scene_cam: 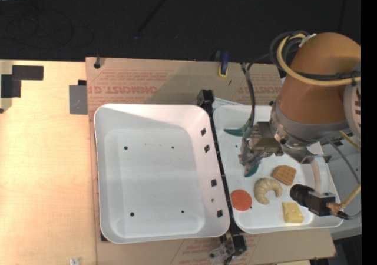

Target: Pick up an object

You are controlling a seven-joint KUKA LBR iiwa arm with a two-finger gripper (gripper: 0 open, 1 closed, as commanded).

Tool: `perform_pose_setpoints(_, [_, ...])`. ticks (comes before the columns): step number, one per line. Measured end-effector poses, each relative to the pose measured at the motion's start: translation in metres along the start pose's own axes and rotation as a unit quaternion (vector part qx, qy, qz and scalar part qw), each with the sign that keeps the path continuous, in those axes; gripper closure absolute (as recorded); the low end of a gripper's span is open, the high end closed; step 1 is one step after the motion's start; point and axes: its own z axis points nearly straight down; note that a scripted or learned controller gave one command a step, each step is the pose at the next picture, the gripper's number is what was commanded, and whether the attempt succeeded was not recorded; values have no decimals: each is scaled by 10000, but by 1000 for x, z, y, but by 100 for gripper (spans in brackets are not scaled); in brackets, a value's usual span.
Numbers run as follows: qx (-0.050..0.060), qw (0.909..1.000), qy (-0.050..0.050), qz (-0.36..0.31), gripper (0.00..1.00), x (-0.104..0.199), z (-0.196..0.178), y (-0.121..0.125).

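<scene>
Claw (252,153) hangs low over the teal object (252,168) in the right bin (259,225); finger spread unclear, so centre it before closing.

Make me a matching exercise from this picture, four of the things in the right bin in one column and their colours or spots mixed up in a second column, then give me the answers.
Things:
1. round flat piece
2. croissant
3. waffle piece
4. cheese wedge

Descriptions:
A. pale yellow, near the right bin's front right corner
B. red-orange, near the front, close to the divider between the bins
C. beige and curved, in the middle of the group
D. golden brown with a grid pattern, just right of the teal item under the gripper

Pairs: 1-B, 2-C, 3-D, 4-A
</scene>
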Motion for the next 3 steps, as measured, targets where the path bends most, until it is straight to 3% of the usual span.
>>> perform_pose_setpoints(1, [-8, 10000, -4, 14, 100, -48, 27, -11])
perform_pose_setpoints(2, [-91, 10000, 9, -39, 100, -11, -93, -9])
perform_pose_setpoints(3, [32, 10000, -3, -8, 100, -13, 29, -11])
